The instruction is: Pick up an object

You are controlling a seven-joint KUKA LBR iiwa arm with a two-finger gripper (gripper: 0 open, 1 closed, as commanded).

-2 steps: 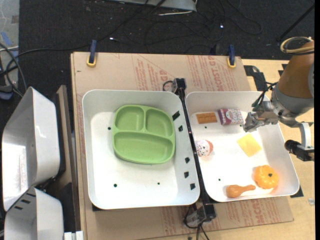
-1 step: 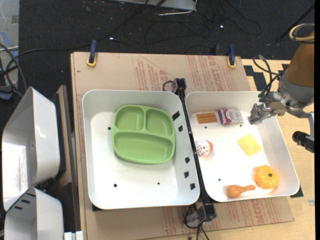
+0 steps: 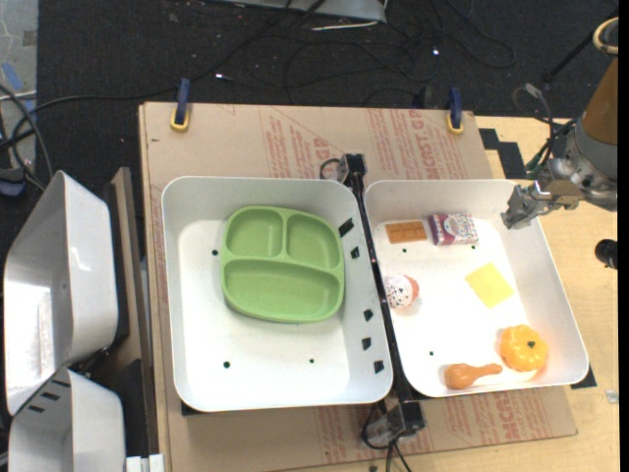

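Observation:
The right bin (image 3: 560, 303) holds several small items. An orange flat rectangle (image 3: 405, 231) and a purple and white packet (image 3: 451, 228) lie near its far side. At its left side rests a white round toy with red marks (image 3: 401, 291), and a yellow square (image 3: 489, 285) lies in the middle. An orange pepper (image 3: 522, 348) and a small orange gourd (image 3: 470, 373) sit at the near right. My gripper (image 3: 519, 210) hangs over the bin's far right rim, to the right of the packet and apart from every item.
The left bin (image 3: 187, 293) carries a green divided plate (image 3: 283, 264). Both bins stand on a brown board (image 3: 295, 136) held by two clamps at the back. White containers (image 3: 59, 273) stand off the bench to the left.

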